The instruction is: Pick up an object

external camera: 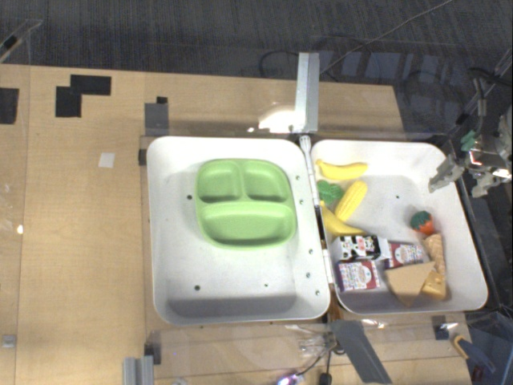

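- Looking down at a slant on a wooden bench bearing two shallow white bins side by side.
- Left bin holds a green divided plate, lying flat near its middle.
- Right bin holds the things that could be picked: a banana and a corn cob against its left wall, small printed cartons along the near side, and a tan wedge near the front right corner.
- Gripper hangs at the right bin's far right edge, above the rim; whether it is spread or closed cannot be told, and nothing is seen in it.
- Every object lies left of and nearer the camera than the gripper; closest is a small red and green piece, just below it by the right wall.
- Corn cob's long axis runs slantwise, top tilted right.
- Dark carpet lies beyond the bench, crossed by cables.
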`<state>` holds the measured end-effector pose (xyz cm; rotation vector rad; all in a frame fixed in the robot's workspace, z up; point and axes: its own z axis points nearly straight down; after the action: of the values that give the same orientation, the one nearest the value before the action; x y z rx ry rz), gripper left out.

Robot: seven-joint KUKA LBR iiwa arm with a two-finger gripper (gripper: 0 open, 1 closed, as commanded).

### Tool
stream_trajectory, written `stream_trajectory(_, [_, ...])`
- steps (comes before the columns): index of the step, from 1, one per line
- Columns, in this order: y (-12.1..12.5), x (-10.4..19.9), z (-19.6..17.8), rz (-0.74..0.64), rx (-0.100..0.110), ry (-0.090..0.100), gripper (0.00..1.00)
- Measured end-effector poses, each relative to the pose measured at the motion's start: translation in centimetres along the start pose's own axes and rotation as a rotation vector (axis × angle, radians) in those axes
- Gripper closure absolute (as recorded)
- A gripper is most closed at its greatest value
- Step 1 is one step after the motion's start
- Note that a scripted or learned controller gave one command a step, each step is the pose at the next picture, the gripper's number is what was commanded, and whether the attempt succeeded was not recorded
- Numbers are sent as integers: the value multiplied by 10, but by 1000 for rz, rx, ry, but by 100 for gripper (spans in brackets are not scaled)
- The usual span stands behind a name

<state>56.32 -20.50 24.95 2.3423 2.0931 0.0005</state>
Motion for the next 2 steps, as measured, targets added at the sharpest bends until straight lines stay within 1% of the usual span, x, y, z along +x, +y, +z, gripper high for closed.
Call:
stream_trajectory(1, [2,0,-9,-6,-1,0,100])
stream_trajectory(2, [2,0,-9,-7,-1,0,0])
